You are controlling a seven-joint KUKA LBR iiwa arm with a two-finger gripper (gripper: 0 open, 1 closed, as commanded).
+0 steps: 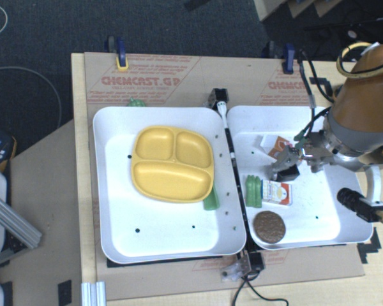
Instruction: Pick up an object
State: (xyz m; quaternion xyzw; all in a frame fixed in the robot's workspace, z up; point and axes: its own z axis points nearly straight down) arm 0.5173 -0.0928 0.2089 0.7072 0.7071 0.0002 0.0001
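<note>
- The gripper (286,166) was seen low in the right bin (319,231), just above the small carton (276,192); the step was judged the approach.
- Its grasp state could not be told.
- A straight descent onto the carton was judged necessary next.

Both white bins (115,171) look like smooth, slightly glossy plastic. Left of the gripper (286,169), well apart, the yellow divided plate (172,164) is matt moulded plastic. Just below the gripper lies a printed paper carton (277,192), beside it a green plastic-looking piece (253,191); the brown disc (269,226) nearer the rim seems rough and dull. The bench (179,75) is brown cardboard-like board.
</note>
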